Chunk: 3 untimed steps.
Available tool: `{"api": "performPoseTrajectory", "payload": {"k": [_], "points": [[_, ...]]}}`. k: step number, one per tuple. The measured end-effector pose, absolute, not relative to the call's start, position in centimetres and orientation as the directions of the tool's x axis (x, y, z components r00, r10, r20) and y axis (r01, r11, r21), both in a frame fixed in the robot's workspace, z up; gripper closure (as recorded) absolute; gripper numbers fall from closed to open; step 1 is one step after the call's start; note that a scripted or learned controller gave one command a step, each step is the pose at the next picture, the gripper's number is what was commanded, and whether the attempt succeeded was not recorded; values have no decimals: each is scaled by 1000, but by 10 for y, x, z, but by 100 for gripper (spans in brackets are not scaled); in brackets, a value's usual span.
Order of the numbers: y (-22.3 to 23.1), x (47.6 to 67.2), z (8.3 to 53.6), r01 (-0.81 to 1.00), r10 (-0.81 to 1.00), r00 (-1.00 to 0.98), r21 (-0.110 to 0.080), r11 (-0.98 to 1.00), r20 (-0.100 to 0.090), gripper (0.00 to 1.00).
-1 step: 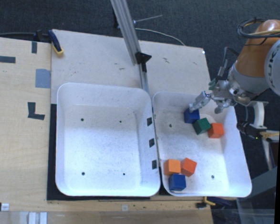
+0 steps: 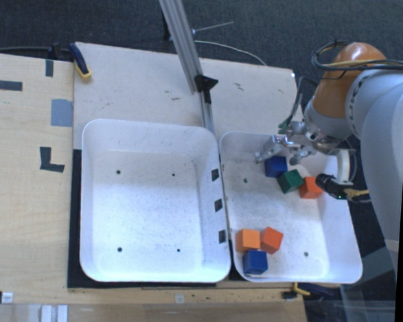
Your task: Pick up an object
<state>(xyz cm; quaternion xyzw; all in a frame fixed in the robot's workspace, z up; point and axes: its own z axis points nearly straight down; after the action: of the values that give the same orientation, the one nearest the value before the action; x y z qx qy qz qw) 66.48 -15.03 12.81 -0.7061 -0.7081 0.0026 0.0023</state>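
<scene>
Gripper (image 2: pixel 283 150) sits just above the blue cube (image 2: pixel 275 167), claw state we cannot tell, and the touching green cube (image 2: pixel 290 180) could jam our grasp.

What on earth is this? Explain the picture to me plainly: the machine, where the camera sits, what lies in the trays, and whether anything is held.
The big grey machine on the right, with an orange band, is a robot arm. At its tip is a gripper, a small metal claw with two fingers. One camera, fixed above the bench, looks down at a slant.

Two shallow white trays sit side by side. The gripper hangs over the far end of the right tray, just above a blue block. Next to that lie a green block and an orange block. Near the front of that tray sit two more orange blocks and another blue block.

I cannot see any block between the fingers, so I would not say it holds anything.
</scene>
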Motion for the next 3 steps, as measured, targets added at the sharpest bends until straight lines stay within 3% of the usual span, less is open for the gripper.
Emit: {"api": "performPoseTrajectory", "payload": {"k": [1,2,3], "points": [[-144,672,91,1000,1000,-2,-1,2,-2,0],[-144,673,103,1000,1000,-4,0,4,-3,100],[-144,672,102,1000,1000,-4,-1,4,-4,0]]}}
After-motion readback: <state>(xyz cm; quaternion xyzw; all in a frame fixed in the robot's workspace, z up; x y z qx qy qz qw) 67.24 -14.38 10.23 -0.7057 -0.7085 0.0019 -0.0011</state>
